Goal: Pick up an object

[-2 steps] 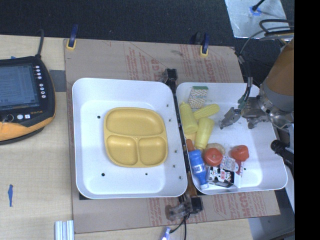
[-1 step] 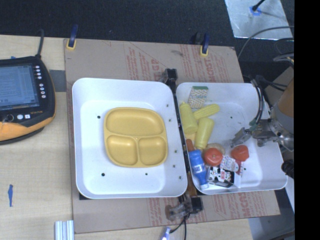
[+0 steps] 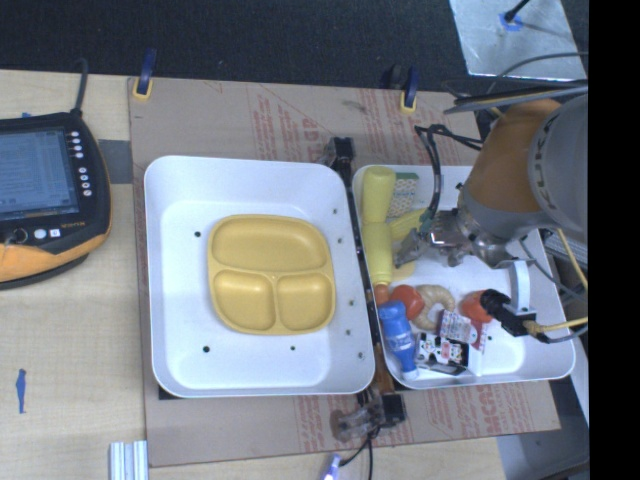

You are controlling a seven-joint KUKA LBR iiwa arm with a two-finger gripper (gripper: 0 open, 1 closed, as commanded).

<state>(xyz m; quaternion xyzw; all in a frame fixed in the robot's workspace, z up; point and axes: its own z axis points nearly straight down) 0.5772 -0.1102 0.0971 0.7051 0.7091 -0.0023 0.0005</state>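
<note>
The right bin [image 3: 545,366] holds a heap of small things. A long yellow piece [image 3: 377,218] lies along its left wall, with a pale green-printed card [image 3: 404,192] beside it. Nearer the front are a blue bottle [image 3: 397,334], a red-orange lump [image 3: 407,298], a beige ring [image 3: 437,297], a small red piece [image 3: 473,309] and a black-and-white packet [image 3: 445,351]. My gripper [image 3: 425,246] hangs low in the bin's middle, just right of the yellow piece and above the red-orange lump. Nothing shows in its grasp.
The left bin [image 3: 180,353] carries a yellow divided plate [image 3: 272,273]. A teach pendant [image 3: 45,193] lies on the bench at far left. Cables and a black connector [image 3: 505,318] trail from the wrist over the right bin's right side.
</note>
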